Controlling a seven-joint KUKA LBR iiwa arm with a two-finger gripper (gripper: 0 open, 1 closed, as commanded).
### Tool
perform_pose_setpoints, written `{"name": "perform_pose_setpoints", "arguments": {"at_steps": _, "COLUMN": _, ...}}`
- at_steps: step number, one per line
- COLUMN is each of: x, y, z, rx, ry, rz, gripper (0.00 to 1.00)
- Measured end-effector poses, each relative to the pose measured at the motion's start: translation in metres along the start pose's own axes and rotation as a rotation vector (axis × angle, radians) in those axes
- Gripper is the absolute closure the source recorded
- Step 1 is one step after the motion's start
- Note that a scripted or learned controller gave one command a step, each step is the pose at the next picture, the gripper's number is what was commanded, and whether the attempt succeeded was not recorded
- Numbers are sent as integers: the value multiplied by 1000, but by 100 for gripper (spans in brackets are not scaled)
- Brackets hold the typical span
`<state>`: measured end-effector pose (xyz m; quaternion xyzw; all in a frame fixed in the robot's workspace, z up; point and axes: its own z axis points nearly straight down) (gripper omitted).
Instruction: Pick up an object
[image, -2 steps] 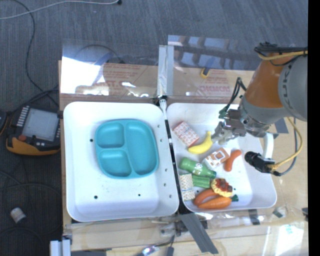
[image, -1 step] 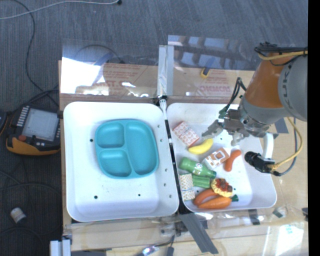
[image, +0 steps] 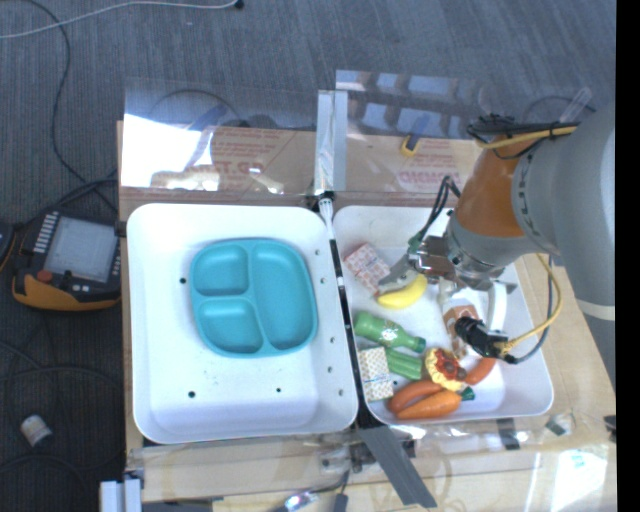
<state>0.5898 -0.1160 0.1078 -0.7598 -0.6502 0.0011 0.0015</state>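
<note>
Yellow banana (image: 401, 293) in right bin (image: 530, 395), upper middle, just beside patterned packet (image: 365, 265). Gripper (image: 432, 262) right above banana's upper end; whether anything's held: can't tell. Green bottle (image: 388, 333) below banana, carrots (image: 428, 398) nr front edge. Left bin (image: 165, 395) w/ blue divided plate (image: 253, 297).

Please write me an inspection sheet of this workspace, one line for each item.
Surface: two white bins side by side, left bin, right bin.
Job's things: banana, green bottle, carrots, checkered packets, all in the right bin.
Clutter: blue divided plate in the left bin.
Grippers: gripper low over the right bin beside the banana; jaws unclear.
Cables: yellow cable along the wrist.
Surroundings: handheld pendant on the carpet at left.
</note>
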Motion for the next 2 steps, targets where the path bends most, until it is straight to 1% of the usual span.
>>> {"name": "perform_pose_setpoints", "arguments": {"at_steps": 1, "x": 1, "y": -1, "z": -7, "rx": 5, "ry": 2, "rz": -1, "gripper": 100}}
{"name": "perform_pose_setpoints", "arguments": {"at_steps": 2, "x": 73, "y": -5, "z": -87, "rx": 0, "ry": -1, "rz": -221, "gripper": 100}}
